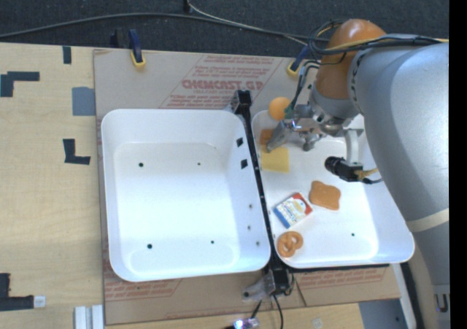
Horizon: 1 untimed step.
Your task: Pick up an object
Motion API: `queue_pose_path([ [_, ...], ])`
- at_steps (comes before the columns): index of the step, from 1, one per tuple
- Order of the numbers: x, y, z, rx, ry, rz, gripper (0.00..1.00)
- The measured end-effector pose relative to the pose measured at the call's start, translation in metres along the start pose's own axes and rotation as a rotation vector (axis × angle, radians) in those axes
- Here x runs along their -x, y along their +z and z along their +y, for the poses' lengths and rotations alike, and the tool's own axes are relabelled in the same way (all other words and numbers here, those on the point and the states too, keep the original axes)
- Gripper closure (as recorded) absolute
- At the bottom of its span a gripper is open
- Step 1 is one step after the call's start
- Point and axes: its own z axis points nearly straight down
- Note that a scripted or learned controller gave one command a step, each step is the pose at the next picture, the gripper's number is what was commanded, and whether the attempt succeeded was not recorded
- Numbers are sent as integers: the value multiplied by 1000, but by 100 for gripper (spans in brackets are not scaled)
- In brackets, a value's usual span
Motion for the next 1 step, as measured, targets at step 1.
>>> queue_pose_path([
  [1,-20,-105,-48,25,10,9,0],
])
